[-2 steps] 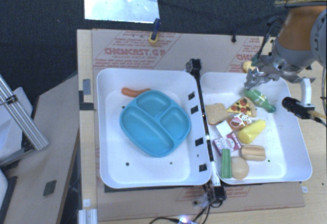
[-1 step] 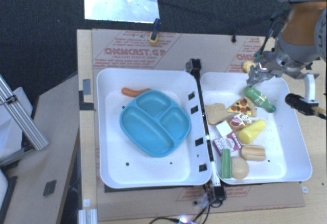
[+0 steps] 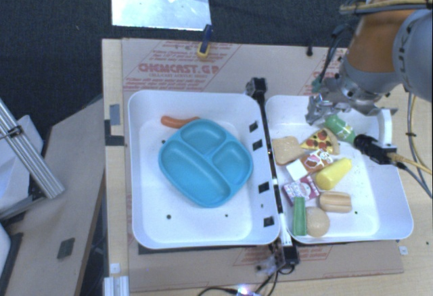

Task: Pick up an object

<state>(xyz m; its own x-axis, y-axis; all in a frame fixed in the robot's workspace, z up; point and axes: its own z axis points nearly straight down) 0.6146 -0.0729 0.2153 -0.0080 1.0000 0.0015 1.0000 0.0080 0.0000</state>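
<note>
Gripper (image 3: 319,111): hung low over the right bin's (image 3: 399,220) far end; fingers' opening cannot be told, nothing seen held | Nearest items: green piece (image 3: 340,127) just beside it, pizza slice (image 3: 321,142) near | Step, as judged: approach, no pick made yet | Next move: one item to be centred under the fingers, then closed upon and lifted.
</note>
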